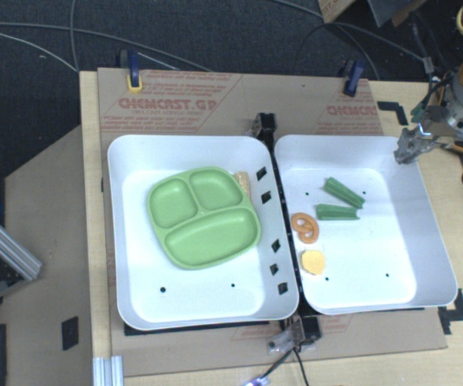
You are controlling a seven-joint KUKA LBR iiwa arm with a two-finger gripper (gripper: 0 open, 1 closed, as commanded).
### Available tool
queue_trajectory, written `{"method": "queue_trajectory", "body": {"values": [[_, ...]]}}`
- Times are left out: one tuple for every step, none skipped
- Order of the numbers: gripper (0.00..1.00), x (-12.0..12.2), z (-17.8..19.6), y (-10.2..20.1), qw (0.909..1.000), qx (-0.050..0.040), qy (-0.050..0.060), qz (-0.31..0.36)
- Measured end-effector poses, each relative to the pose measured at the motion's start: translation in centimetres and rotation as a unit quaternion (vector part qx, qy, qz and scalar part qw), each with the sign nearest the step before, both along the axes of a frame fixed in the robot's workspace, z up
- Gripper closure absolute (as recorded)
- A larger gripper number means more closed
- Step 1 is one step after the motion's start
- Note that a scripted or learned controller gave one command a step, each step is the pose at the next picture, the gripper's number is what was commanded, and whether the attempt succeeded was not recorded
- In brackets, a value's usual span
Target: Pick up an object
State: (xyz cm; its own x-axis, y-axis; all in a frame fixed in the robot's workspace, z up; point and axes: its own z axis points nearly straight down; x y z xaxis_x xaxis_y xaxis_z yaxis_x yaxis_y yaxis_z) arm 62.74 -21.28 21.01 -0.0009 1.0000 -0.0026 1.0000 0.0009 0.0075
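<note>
1. End effector [408, 145] sits at the far right corner of the right bin [424, 215], just over the rim, with the arm body behind it at the frame edge. Whether it is open or closed I cannot tell: it is small and blurred from this angle. Nothing visible in its grip; no contact with any item.
2. Candidate objects, all in the right bin, to the left of and nearer the camera than the end effector: two green pieces [342, 191], [336, 212], closest to it; a pretzel-like orange ring [305, 227] further off; a yellow disc [313, 261] just beyond that.
3. Left bin [127, 215], well apart from the end effector, holds a green divided plate [205, 215] with a small tan item [242, 185] at its far edge.
4. Judgement: approach not yet begun. Nearest green piece looks the best target, since it lies clear of walls.
5. To do it well: centre over the piece, align across its narrow width, descend vertically, avoid nudging its neighbour.
</note>
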Motion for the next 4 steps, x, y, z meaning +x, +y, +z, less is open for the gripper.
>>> {"method": "queue_trajectory", "body": {"values": [[1.0,-0.1,0.5,6.1,1.0,0.0029,0.004,0.003],[1.0,-0.6,-0.2,11.8,1.0,0.0031,0.005,0.003],[1.0,-2.0,1.1,16.8,1.0,0.0031,0.004,0.003],[1.0,-2.9,1.4,21.1,1.0,0.0029,0.005,0.002]]}}
